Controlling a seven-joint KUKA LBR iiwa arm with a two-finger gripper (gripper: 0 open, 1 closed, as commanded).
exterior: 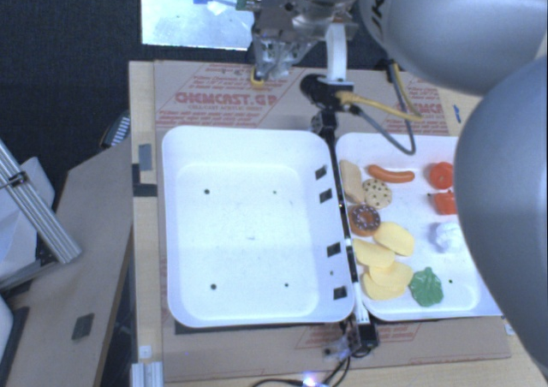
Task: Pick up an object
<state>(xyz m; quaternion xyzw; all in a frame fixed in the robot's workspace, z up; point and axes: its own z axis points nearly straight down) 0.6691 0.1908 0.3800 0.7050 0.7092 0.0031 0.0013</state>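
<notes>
One hot dog far from fingers

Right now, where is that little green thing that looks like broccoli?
The green broccoli piece lies in the right-hand bin, near its front edge, just right of the yellow chip-like slices and below a white crumpled item.

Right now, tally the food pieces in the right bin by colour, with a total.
Yellow: 3
Red or orange: 3, sausage, tomato, piece below it
Tan or brown: 3, cracker, cookie, doughnut
Green: 1
White: 1
Total: 11, all in the right bin, counting visible pieces.
</notes>
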